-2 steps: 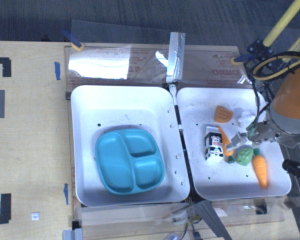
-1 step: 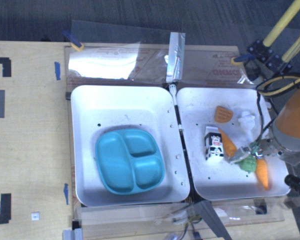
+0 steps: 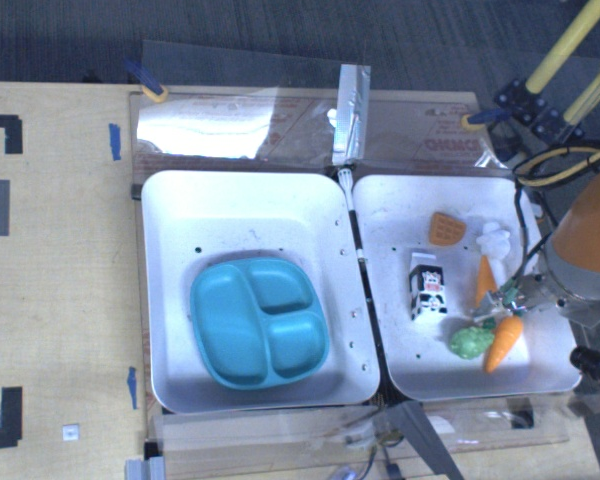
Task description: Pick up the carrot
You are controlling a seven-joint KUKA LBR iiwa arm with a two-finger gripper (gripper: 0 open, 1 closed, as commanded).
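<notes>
Approach step, no grasp showing yet. Carrot (image 3: 504,341) is lying in the right bin (image 3: 400,368), at about 4 o'clock of it, just right of a green lump (image 3: 470,343); a second orange piece (image 3: 484,280) is sitting up at 12 from the lump. Claw (image 3: 507,298) is hanging just above the carrot's top end, arm coming in from 3 o'clock. Claw opening: cannot tell, too small and cluttered. Next, by my read: drop straight onto the carrot, clear of the lump.
</notes>
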